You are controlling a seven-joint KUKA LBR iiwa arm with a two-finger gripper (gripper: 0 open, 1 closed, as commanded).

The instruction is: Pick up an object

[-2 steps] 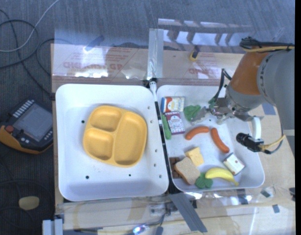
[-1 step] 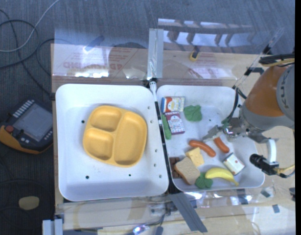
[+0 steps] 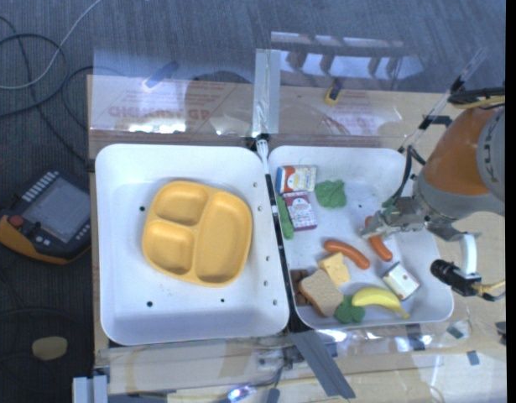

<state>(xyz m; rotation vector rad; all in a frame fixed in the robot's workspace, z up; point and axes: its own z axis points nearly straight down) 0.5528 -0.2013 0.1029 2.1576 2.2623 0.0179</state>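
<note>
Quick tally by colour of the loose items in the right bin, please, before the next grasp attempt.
Red/white cartons: 2
Green pieces: 3
Orange sausages: 2
Yellow: 2, banana and cheese wedge
Brown bread slice: 1
White block: 1
Total: 11

My arm (image 3: pixel 471 162) comes in from the right, its grey body carrying the orange band (image 3: pixel 453 159) just above the wrist, bulky and rounded from up here. It hangs over the right edge of the right-hand bin (image 3: pixel 350 159), my landmark. The wrist bends down and inward toward the bin's middle. My gripper (image 3: pixel 377 223) sits low over the right half of that bin, pointing left, its metal parts crowded close together. From this angle I can't say how my fingers stand. A black cable loops along my wrist.
</note>
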